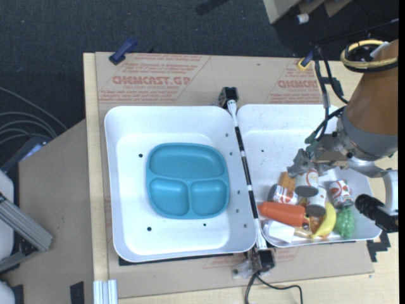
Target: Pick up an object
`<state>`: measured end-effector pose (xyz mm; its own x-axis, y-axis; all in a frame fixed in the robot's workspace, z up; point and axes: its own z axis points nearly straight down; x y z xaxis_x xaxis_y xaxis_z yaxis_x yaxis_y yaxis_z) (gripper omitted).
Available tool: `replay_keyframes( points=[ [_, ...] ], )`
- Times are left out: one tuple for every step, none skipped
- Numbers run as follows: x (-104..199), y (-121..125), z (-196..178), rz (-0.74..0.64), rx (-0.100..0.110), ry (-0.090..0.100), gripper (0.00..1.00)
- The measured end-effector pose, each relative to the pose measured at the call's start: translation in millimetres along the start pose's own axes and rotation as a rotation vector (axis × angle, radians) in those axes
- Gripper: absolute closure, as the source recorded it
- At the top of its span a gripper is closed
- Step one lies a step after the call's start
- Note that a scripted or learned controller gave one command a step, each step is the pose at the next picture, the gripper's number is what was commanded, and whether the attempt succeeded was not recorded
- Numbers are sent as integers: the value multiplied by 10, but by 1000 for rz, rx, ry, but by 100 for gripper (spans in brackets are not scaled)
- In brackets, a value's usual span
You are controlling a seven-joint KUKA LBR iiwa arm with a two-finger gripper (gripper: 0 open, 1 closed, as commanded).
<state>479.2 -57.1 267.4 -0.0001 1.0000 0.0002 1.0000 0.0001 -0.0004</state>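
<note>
Gripper (308,177), jaw state unclear, perhaps touching cluttered carrot (283,213), banana (326,221), cans (342,193).

Blue plate (187,179), orange carrot (281,213), yellow banana (327,220)

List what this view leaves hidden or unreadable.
- End effector: finger state unreadable; wrist and cables overlap it.
- Pile of toy food: orange carrot, yellow banana and green bunch overlap, hiding items beneath.
- Small red-and-white can: label too small to read.
- Grey arm: cut off by the right edge.
</note>
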Motion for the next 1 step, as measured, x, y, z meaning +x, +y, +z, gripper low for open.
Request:
replay_keyframes(
  points=[
    [-14,208,30,-1,-1,0,100]
  ],
)
